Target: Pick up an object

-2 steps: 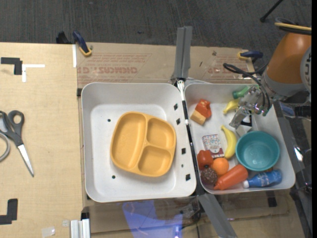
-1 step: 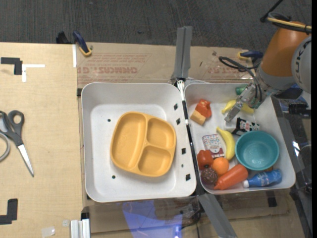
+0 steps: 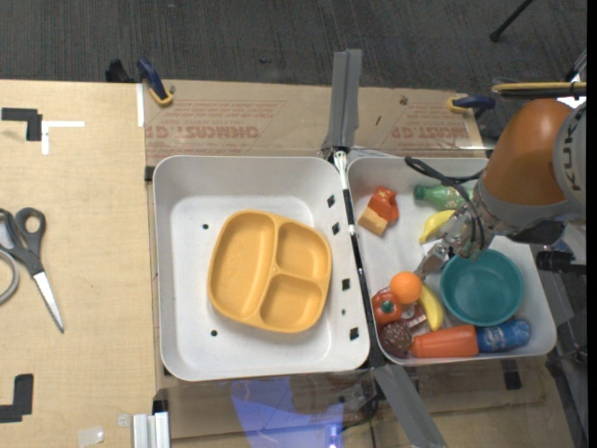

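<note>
Pincer (image 3: 446, 246) low in right white bin (image 3: 403, 180), at teal round bowl (image 3: 482, 287) rim, beside yellow plastic banana (image 3: 435, 225); finger spread unreadable. Yellow three-compartment plate (image 3: 270, 272) in left bin (image 3: 177, 250).

The floor (image 3: 233, 17) beyond the bench is dark grey carpet. The bench top (image 3: 75, 250) is pale wood, with a sheet of brown cardboard (image 3: 242, 124) lying flat behind the bins. Scissors (image 3: 33, 259) lie on the wood, well away from the tool.
</note>
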{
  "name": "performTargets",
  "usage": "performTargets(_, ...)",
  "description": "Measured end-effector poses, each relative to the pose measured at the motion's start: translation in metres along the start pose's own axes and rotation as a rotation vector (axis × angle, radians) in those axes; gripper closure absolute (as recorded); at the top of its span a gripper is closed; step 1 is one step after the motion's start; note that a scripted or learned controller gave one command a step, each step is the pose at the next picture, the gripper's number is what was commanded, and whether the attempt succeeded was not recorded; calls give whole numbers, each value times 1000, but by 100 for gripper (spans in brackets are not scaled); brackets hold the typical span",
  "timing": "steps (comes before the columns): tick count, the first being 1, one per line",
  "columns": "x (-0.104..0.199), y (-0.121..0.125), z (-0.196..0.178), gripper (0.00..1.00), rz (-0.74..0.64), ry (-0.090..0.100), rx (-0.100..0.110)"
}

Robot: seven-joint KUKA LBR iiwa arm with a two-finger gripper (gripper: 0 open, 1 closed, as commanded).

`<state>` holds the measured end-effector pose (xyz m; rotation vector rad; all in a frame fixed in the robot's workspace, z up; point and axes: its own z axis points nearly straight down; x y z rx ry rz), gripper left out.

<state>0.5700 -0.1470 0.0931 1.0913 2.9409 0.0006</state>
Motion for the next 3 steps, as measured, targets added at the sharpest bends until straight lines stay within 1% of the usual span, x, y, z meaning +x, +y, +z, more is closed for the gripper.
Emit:
performTargets(1,13,49,1,0,193,2,2)
performTargets(2,12,49,-8,100,190,-1,2)
performTargets(3,37,115,-140,100,209,2,2)
